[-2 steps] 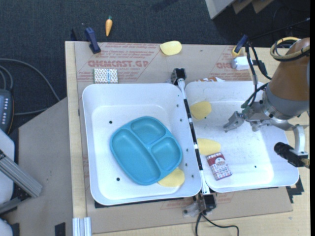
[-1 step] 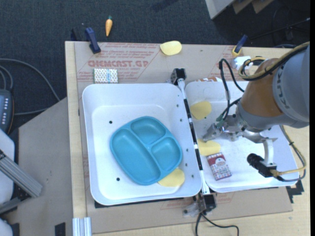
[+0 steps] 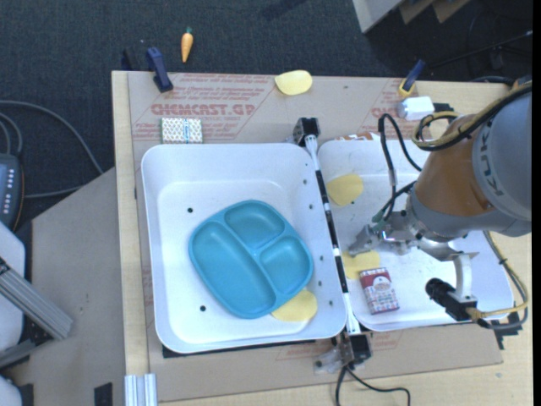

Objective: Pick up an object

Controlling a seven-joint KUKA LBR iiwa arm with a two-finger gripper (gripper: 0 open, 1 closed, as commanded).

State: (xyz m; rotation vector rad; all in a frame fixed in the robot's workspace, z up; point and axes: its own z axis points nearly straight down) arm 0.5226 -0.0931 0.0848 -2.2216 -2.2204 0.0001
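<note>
The arm (image 3: pixel 473 176) reaches in from the right and hangs low over the right bin (image 3: pixel 499 299), its gripper (image 3: pixel 372 237) down near that bin's left wall, about midway along it. Whether the claw is apart or together cannot be told, since the metal parts there run together in a blur, and nothing can be seen clamped in it. Three things lie in the right bin near the claw: a pale yellow piece (image 3: pixel 345 188) just above it toward the far end, touching or nearly touching the divider between the bins; a second yellow piece (image 3: pixel 355 263) just below the claw, close beside it; and a small red and white box (image 3: pixel 378 290) a little further toward the near edge, lying flat and apart from the claw. In the left bin (image 3: pixel 169 184) a blue divided plate (image 3: pixel 249 256) lies flat, with another yellow piece (image 3: pixel 296 308) tucked against its near right rim. On the board beyond the bins sits one more yellow piece (image 3: pixel 293 82)
</note>
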